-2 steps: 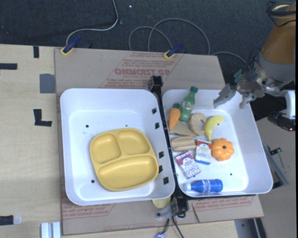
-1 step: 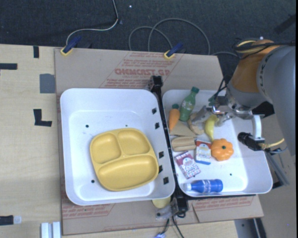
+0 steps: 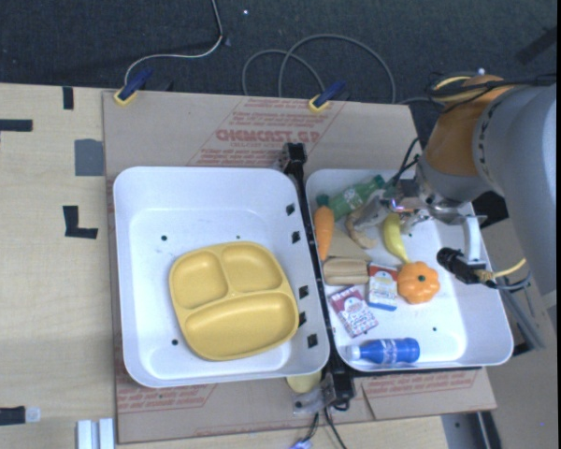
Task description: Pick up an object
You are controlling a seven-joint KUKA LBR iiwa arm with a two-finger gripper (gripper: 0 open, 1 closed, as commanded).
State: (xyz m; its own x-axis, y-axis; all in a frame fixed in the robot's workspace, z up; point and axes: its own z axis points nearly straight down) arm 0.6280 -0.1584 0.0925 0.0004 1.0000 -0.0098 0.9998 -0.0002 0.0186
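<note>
Banana (image 3: pixel 394 237) sits directly under the gripper (image 3: pixel 404 211), in the upper part of the right bin (image 3: pixel 486 340); likely the pick target. Step looks like approach or descent, no grasp visible. Jaw state: cannot tell, wrist blocks it. Next move needs a clean close on the banana alone. Clutter is tight: green packet (image 3: pixel 351 197) and carrot (image 3: pixel 323 233) off to the side, orange pumpkin (image 3: pixel 417 282) just beyond, blue bottle (image 3: pixel 385 351) farthest. Yellow plate (image 3: pixel 234 299) lies in the left bin (image 3: pixel 136 251).
</note>
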